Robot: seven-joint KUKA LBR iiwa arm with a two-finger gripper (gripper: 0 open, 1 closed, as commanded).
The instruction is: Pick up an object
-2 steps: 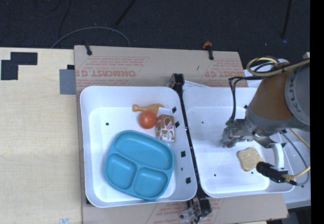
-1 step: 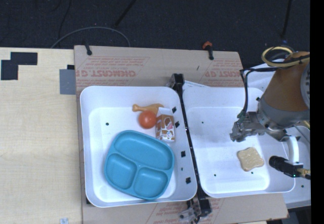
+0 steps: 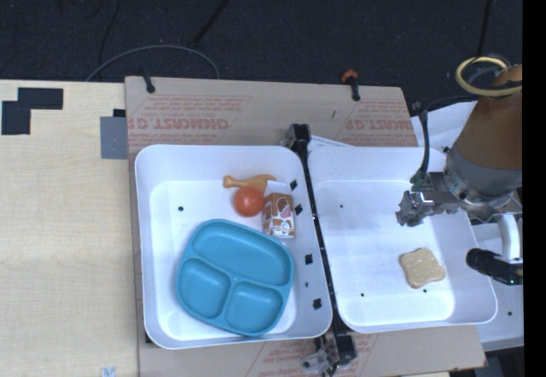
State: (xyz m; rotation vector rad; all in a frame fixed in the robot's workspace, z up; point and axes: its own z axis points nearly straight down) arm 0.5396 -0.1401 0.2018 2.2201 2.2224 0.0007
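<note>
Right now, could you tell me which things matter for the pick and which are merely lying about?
For the pick:
hand, above the right bin
toast slice, nearest it

Lying about, in the left bin:
blue divided plate
tomato
small carton

Open floor fills most of the right bin (image 3: 367,298), broken only by a toast slice (image 3: 422,268) near its right wall. In the left bin (image 3: 158,196), a blue divided plate (image 3: 235,276), tomato (image 3: 249,201) and small carton (image 3: 279,216) crowd the right side.
</note>
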